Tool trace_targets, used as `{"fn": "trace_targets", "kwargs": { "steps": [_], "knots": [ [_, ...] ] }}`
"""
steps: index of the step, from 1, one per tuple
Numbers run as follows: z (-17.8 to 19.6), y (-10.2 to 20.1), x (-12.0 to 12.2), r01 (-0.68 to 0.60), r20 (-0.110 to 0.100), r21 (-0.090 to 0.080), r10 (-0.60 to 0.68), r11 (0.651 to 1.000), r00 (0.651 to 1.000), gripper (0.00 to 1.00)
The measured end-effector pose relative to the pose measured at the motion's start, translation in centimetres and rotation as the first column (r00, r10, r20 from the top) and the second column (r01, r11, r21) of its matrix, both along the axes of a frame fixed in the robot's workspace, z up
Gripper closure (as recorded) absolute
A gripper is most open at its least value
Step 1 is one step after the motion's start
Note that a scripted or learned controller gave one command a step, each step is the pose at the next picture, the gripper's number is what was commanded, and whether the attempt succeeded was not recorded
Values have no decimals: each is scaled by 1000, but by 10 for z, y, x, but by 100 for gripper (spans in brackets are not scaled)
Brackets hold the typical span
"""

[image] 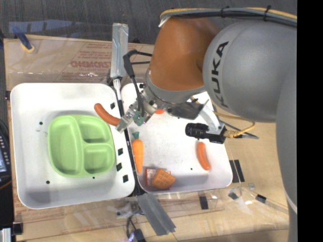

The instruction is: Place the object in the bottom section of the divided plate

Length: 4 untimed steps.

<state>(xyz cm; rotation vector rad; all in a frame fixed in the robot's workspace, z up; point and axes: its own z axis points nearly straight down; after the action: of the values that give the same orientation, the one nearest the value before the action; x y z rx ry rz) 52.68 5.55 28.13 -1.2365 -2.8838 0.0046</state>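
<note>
Reaching in from the right, the grey arm bends its orange-banded wrist down over the divide between the two white bins, with the claw low at the left bin's right edge. One end of a hot dog sits at the claw's tip, apparently pinched there, the rest slanting up-left over the left bin, just above the green divided plate. In the right bin lie a carrot, a waffle piece and a second sausage.
</note>
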Motion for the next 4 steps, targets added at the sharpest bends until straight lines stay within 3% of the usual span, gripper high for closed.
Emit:
{"fn": "trace_targets", "kwargs": {
  "steps": [1, 2, 4],
  "knots": [
    [11, 1, 1, -5, 0, 0, 5, 1000, 1000, 100],
    [-121, 43, 27, 172, -3, -2, -172, 985, 985, 100],
    [-101, 44, 28, 163, -5, -4, -163, 987, 987, 100]
  ]
}}
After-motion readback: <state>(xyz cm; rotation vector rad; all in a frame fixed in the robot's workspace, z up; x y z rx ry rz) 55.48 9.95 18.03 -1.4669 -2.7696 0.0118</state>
